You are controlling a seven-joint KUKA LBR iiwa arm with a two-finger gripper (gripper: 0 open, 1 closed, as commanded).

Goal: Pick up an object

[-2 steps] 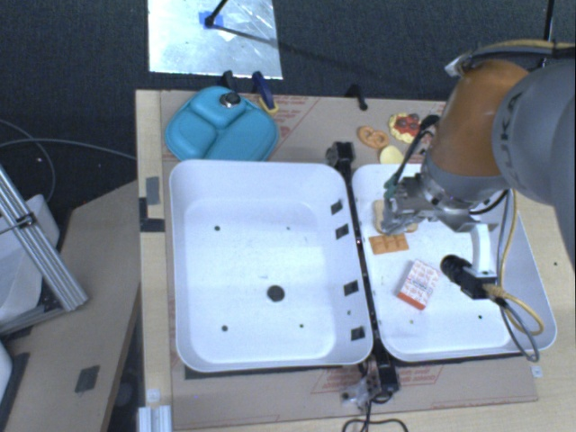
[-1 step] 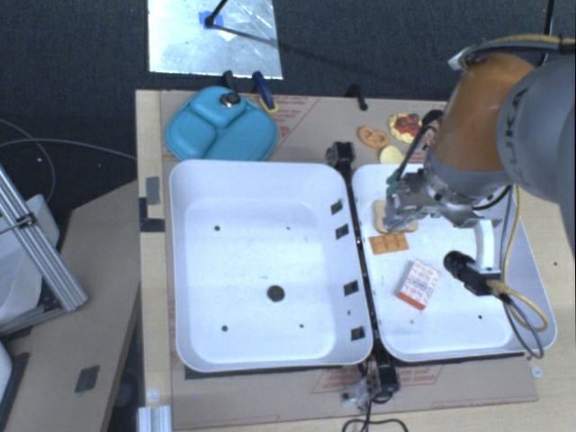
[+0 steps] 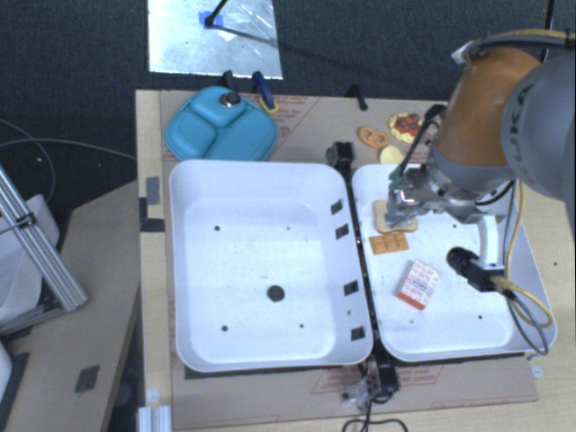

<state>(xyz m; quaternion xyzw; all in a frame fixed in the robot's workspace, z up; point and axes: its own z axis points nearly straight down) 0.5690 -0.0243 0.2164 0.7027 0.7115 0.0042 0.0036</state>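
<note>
A: Camera view: gripper [image 3: 402,202] low over the tan biscuit-like piece [image 3: 397,217], just above the orange cracker [image 3: 389,243]. Approach step, I judge.
B: Jaws?
A: Cannot tell. Next: close squarely, lift straight.

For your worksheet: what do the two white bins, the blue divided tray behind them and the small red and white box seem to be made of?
White bins: probably moulded plastic, smooth and slightly glossy, with rounded rims. Blue divided tray: likely plastic too, one even colour with soft moulded compartments. Red and white box: seemingly printed cardboard, flat faces and sharp edges, though too small to confirm.
</note>
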